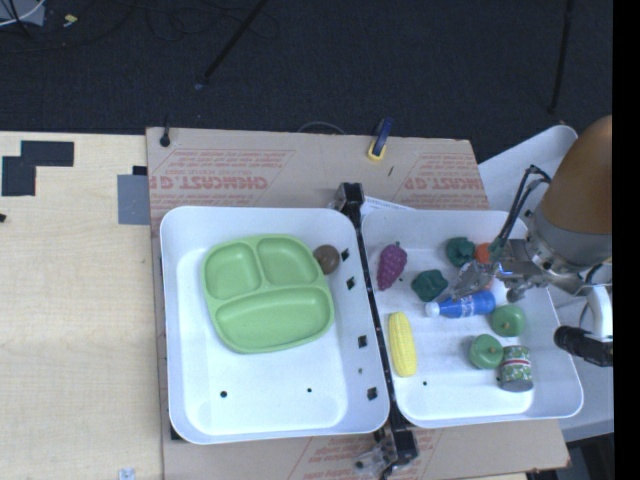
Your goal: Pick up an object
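White bin (pixel 560 393), blue bottle (pixel 466 306) under fingers (pixel 478 280)

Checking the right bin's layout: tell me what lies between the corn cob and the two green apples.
In the camera view, bare white bin floor separates the corn cob from the two green apples. The blue bottle lies just above that stretch.

Blue bottle (pixel 464 306) on its side, white cap leftward, right bin (pixel 450 403)

Red upside-down print on cardboard sheet (pixel 300 173) under bins, not legible
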### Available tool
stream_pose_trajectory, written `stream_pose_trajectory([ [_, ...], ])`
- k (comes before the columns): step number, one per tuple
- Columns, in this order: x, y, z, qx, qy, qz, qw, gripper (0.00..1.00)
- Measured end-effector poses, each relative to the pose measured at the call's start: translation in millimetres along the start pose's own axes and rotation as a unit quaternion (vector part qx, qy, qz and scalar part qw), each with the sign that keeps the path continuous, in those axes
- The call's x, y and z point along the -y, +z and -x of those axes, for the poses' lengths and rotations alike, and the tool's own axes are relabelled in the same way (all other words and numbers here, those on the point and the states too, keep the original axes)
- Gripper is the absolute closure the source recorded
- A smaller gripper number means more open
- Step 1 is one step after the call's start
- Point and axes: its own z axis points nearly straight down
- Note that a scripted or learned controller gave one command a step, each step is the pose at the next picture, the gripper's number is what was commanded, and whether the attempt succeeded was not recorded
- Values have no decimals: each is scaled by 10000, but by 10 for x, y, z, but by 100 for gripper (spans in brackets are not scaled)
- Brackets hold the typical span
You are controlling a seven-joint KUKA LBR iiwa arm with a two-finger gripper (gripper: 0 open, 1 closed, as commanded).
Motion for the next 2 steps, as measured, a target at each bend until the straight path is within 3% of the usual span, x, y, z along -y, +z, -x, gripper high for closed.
stream_pose_trajectory([
  [1,-30,-80,2,14,-11,74,10000,0],
  [2,63,425,-43,3,-17,45,10000,0],
])
